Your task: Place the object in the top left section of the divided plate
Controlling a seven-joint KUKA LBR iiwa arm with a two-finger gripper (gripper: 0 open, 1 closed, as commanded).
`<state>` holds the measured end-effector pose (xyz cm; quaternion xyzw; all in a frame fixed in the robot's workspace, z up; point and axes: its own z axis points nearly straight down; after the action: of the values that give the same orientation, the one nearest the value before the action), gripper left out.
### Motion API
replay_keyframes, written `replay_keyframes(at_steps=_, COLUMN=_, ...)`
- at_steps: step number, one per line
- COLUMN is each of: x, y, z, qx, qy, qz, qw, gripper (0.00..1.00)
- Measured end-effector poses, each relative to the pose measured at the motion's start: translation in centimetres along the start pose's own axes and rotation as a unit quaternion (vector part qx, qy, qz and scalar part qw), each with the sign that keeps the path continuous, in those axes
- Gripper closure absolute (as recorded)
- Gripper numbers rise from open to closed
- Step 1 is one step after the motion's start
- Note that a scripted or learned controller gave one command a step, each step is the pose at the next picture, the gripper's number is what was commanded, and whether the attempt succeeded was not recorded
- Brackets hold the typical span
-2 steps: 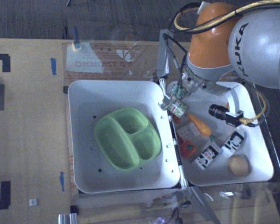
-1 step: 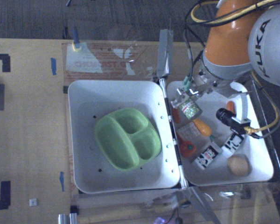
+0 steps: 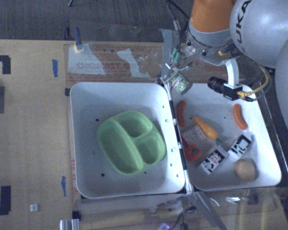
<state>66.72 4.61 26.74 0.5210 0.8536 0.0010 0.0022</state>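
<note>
Hovering over the seam between the bins, the hand (image 3: 177, 75) is seen above a small green-white object (image 3: 181, 84), grip unconfirmed, so travel to the divided plate (image 3: 130, 142) is best kept slow, release being made low over its top left section.

We saw the grey arm (image 3: 266, 20) reach in from the upper right, its orange band (image 3: 212, 4) sitting just above the wrist. The wrist pointed down and leftward, ending in the tool (image 3: 175, 78), which hung low at the top of the scene. Cables looped around the wrist. Its tip was too blurred and cluttered to read.
</note>
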Motion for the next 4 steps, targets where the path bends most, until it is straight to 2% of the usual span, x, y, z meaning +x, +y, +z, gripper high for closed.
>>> replay_keyframes(at_steps=1, x=4.9, y=-1.1, z=3.5, qx=0.002, qy=0.002, qz=-0.092, qw=0.9958, gripper=1.0)
replay_keyframes(at_steps=2, x=5.5, y=-0.8, z=8.2, qx=0.002, qy=0.002, qz=-0.078, qw=0.9969, gripper=1.0)
replay_keyframes(at_steps=3, x=4.7, y=-3.4, z=5.9, qx=0.002, qy=0.002, qz=-0.088, qw=0.9961, gripper=1.0)
replay_keyframes(at_steps=4, x=0.4, y=-4.3, z=1.8, qx=-0.002, qy=-0.001, qz=-0.221, qw=0.9753, gripper=1.0)
